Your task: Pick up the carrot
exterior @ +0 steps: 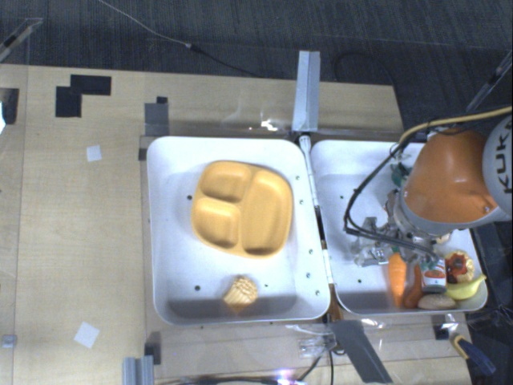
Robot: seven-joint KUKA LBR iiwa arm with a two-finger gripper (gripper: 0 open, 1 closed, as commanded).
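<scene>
The carrot (396,279) is an orange stick lying near the front wall of the right bin (341,175), pointing away from the front edge. My gripper (381,251) hangs low over the carrot's far end, under the arm's orange band (446,179). The wrist hides the gripper's tips and the carrot's top, so I cannot tell whether they touch.
Beside the carrot in the right bin's front corner lie a reddish-brown piece (413,289), a small can (434,277), a red fruit (458,265), a banana (470,289) and a beige lump (436,301). The left bin (164,215) holds a yellow divided plate (240,207) and a tan ridged item (240,293).
</scene>
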